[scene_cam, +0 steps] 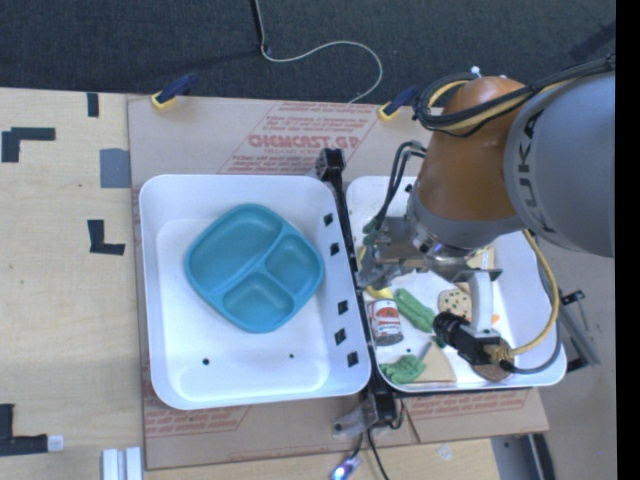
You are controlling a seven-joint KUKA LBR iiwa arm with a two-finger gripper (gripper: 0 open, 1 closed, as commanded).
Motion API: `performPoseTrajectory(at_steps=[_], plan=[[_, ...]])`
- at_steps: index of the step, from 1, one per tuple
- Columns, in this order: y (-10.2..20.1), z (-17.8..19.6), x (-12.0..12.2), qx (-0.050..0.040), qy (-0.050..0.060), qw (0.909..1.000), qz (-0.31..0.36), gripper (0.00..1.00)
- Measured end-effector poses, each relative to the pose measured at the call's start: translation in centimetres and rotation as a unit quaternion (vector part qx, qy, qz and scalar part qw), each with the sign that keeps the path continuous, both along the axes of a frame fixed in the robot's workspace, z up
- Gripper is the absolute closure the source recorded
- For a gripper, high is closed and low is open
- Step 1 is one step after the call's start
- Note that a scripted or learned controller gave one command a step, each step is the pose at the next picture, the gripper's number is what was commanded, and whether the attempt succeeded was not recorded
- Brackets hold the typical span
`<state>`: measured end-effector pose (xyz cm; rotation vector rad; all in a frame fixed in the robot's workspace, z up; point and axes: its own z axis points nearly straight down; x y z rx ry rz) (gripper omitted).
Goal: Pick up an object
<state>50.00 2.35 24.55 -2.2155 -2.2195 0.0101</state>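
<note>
The grey arm with its orange band hangs over the right bin [545, 373]. Its gripper [385, 263] is low at that bin's left side, next to the divider, and its lower parts blur into the clutter. Just below it lie a small can with a red and white label [386, 322], a green pod-shaped piece [413, 308] and a green leafy item [403, 371]. A tan spotted piece [454, 299] and a white stick [482, 301] lie to the right. Nothing shows between the fingers.
The left bin [165, 268] holds a blue three-compartment plate [255, 266] near its middle. A black cable and fitting [470, 340] hang from the wrist over the right bin's front. Black clips line the divider between the bins. Cardboard lies under both bins.
</note>
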Motion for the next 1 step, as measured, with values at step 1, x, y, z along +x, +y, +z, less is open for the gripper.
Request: performPoseTrajectory(at_steps=[1], plan=[[-1.33,7.15,-1.64,0.0005,-0.007,1.0000,-0.001,1.00]])
